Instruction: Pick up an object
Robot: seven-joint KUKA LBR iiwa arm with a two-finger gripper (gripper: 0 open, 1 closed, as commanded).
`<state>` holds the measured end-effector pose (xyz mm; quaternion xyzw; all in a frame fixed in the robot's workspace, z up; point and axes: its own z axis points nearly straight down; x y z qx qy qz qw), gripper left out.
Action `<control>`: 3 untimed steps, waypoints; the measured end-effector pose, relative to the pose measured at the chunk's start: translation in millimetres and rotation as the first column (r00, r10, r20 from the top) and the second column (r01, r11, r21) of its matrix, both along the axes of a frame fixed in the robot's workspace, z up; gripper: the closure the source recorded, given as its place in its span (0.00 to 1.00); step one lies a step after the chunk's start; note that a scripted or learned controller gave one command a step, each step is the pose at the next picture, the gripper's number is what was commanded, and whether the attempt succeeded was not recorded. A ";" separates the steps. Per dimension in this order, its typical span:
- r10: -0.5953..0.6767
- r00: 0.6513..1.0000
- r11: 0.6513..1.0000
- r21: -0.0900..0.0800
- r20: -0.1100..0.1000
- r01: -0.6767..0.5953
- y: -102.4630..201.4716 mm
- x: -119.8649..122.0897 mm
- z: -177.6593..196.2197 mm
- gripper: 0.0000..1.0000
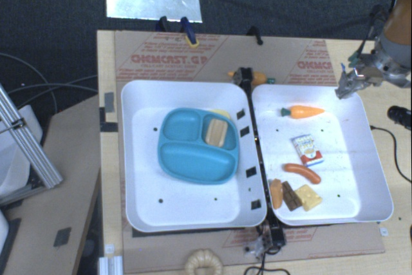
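A single fixed camera hangs above the pale wooden table (77, 138) and looks down at a slant. It stands far enough back to take in both shallow white plastic bins, the left bin (138, 158) and the right bin (360, 158), whole. The grey arm (393, 42) enters at the frame's right edge, probably cropped.

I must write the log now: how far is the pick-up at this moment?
Nothing looks done: the carrot, sausage and small packet all lie in the right bin. In hand: the gripper hangs above that bin's far right corner, with nothing visible between its fingers. Left: descend, grasp one item, lift.
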<state>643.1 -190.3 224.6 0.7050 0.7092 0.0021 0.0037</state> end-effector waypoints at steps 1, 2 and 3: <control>0.004 1.000 1.000 0.004 -0.007 -0.004 56.8 -10.7 -6.1 1.00; 0.004 1.000 1.000 0.004 -0.007 -0.004 113.5 -34.1 2.7 1.00; 0.003 1.000 1.000 0.004 -0.009 -0.003 165.0 -62.2 -2.4 1.00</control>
